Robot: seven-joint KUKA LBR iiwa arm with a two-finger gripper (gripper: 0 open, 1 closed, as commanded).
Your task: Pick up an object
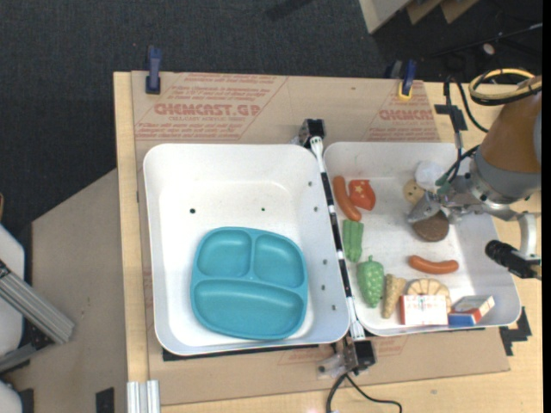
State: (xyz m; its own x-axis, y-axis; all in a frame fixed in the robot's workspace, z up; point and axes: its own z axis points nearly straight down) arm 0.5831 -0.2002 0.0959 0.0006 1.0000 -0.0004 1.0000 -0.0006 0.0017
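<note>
Grey arm (508, 166) with orange band, in from the right, highest over the counter (258, 101). Pincer (436, 206) low in the right bin (508, 299), just above or on a brown round lump (430, 229); can't tell whether touching. Apart or together: can't tell either, too much wrist hardware in the way. Likely target the lump, sitting mid-bin toward the far right, a tan scrap (414, 193) and a pale piece (425, 175) just beside it, sausage (433, 265) near on the front side.

Judged as the approach-to-grasp step, nothing lifted yet. To do it well:
- Centre over the lump, not its edge; looks low and rounded, probably prone to squirting out.
- Go fully down before closing.
- Keep off the tan scrap to avoid a double grab.
- Lift straight up, slowly, and check for the lump between the tips.

Teal divided plate (250, 282) in the left bin (172, 179), well apart, no concern.
</note>
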